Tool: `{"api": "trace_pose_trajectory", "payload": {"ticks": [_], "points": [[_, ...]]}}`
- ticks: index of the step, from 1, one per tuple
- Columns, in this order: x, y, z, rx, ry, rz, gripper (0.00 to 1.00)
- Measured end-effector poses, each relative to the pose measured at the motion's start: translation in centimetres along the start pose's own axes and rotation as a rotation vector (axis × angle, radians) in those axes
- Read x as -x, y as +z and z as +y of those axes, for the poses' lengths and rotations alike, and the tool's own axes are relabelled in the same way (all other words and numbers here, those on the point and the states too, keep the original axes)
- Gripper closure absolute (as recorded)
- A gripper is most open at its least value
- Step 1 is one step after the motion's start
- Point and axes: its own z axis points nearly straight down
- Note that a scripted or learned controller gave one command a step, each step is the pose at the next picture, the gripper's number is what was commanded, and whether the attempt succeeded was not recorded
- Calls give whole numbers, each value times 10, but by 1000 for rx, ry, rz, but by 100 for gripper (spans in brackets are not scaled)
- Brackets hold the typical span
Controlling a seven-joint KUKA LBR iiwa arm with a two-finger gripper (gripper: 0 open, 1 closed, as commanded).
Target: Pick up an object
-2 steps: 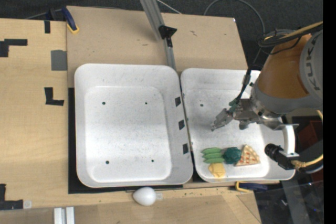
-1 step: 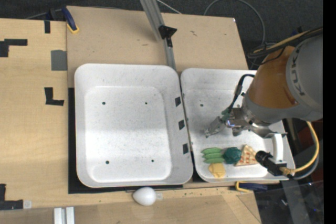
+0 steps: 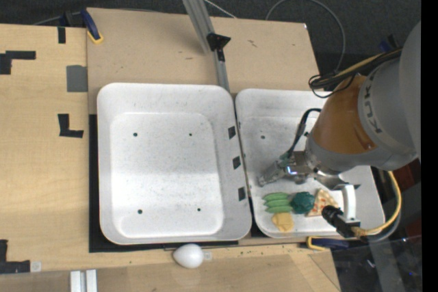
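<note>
White egg-shaped object on bench edge below left bin. My claw low in right bin, above green toy; finger state unclear.

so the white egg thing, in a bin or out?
Out. The white egg-shaped object lies on the bench below the left bin, outside its rim.

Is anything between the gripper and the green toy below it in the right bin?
Nothing visible. The gripper sits just above the green toy in the right bin, with bare bin floor between them.
</note>
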Motion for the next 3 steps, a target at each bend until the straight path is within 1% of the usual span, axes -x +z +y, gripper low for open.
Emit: {"api": "trace_pose_trajectory", "payload": {"ticks": [1,2,3], "points": [[-1,-12,0,-1,-1,2,100],[-3,-53,3,3,-1,1,100],[0,-115,8,6,-1,0,100]]}}
